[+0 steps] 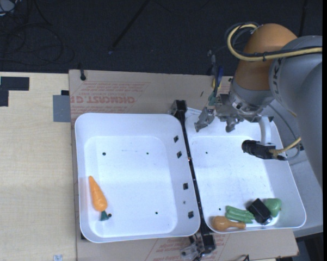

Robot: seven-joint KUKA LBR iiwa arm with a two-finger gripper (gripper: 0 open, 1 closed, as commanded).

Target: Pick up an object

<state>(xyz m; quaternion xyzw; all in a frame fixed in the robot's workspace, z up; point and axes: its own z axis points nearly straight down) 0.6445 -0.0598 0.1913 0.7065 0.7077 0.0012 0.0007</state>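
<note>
My gripper (216, 125) hangs over the far edge of the right bin (294, 184), its two fingers spread open with nothing between them. An orange carrot (97, 194) with a dark green stub lies near the front left corner of the left bin (125, 121). Along the right bin's front wall lie an orange gourd-shaped toy (226, 223), a green pod-like piece (239, 214), a black block (259, 211) and a green rounded piece (272, 204), far from the gripper.
A black divider strip (187, 167) runs between the two bins. Both bins rest on a brown cardboard sheet (130, 91) atop the pale wooden bench (27, 162). The grey arm with its orange band (264, 50) fills the upper right.
</note>
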